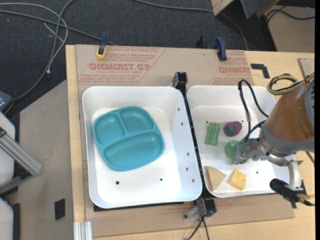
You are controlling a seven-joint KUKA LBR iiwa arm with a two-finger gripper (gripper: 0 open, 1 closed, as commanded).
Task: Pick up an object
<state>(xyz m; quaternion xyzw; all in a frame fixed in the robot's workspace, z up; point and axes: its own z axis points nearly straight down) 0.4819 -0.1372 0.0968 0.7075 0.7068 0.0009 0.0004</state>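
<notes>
Reaching low in the right bin [260, 96], gripper [240, 153] against green ball [231, 148], beside purple toy [232, 129]. Jaw state impossible to tell. Risk: nudging ball sideways, closing on nothing.

Clamps [103, 43], cables [55, 26], cardboard [125, 64].

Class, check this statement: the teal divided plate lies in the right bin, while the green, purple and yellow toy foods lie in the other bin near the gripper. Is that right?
Not quite. The camera view shows the teal divided plate in the left bin. The toy foods, such as the purple piece and yellow piece, lie in the right bin, near the gripper.
</notes>
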